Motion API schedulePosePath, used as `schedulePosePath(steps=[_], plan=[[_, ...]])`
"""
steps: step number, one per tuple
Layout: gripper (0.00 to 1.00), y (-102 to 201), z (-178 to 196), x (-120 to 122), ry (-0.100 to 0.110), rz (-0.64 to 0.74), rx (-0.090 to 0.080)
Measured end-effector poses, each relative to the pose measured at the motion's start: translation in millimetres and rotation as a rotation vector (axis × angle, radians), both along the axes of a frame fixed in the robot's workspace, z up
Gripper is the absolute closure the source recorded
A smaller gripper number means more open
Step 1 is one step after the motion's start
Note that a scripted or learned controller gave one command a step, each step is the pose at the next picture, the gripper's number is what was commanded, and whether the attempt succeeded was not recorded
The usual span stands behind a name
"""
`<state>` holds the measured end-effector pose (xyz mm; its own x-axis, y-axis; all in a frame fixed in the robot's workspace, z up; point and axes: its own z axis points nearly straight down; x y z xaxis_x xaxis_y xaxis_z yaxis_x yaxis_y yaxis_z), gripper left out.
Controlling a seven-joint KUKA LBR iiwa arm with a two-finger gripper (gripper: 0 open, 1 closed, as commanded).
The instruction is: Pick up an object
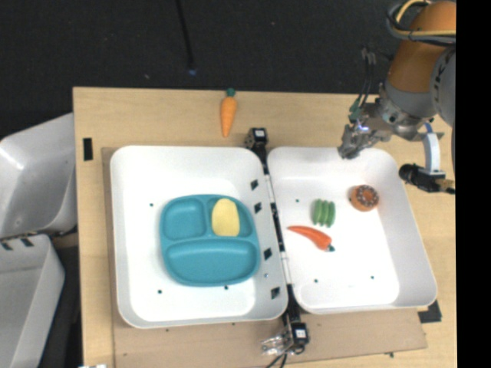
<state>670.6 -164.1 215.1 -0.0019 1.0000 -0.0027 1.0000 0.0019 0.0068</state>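
In the right bin (383, 282) lie a red chili pepper (311, 237), a green pea pod (324, 212) and a small brown donut (364, 197). My gripper (351, 145) hangs over the bin's back rim, above and to the left of the donut, with nothing visibly between its fingers. The left bin (138, 282) holds a blue divided tray (188, 261) with a yellow piece (225, 217) in its upper right compartment. An orange carrot (228, 113) lies on the bench behind the bins.
A black clip (256, 137) sits at the back where the two bins meet. A white object (31, 182) stands left of the bench. The wooden bench (153, 113) surrounds both bins.
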Motion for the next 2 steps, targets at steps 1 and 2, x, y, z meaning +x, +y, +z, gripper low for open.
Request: schedulePosePath(steps=[1,2], plan=[[1.00,-1.5,54.9,1.2,-0.001,0.002,0.000],[1.00,40.3,43.7,-18.9,0.008,0.001,0.002]])
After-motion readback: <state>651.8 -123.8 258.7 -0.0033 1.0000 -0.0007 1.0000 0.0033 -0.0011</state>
